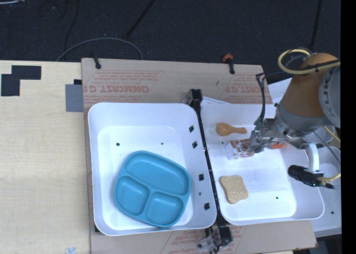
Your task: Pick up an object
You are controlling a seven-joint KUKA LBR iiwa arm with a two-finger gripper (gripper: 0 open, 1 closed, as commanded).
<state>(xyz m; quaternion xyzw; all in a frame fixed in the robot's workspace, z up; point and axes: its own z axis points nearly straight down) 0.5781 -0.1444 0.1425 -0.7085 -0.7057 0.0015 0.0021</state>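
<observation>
Left bin [100, 136]: a shallow white bin on the left side of the bench; it bears the blue divided plate [152, 188], which lies flat in the lower middle of it, so this bin seems to serve as a place for storing and not for the present pick

Blue divided plate: it has three compartments and all are without food; it is well apart from the arm, so I judge it is not the target now

Divider between bins [201, 161]: a black strip with clips runs where the two rims meet, probably to keep both bins together so they do not slide

Right bin [311, 211]: here lie the small things that can be picked, near the side from which the arm comes

Toast slice [234, 188]: a tan piece like bread, flat on the floor of the right bin, in its lower left part, apart from the gripper

Chicken leg toy [229, 130]: a light brown piece with a round end, in the upper left part of the right bin, near the gripper but not touching it

Gripper [245, 148]: it is low over the floor of the right bin, between the two food pieces; something small with red marks is at its tip, too blurred to name; if the jaws are spread or pressed I cannot tell

Arm [303, 94]: it bends down from the right, the orange band above the wrist; this pose suggests a try of grasping is in progress
</observation>
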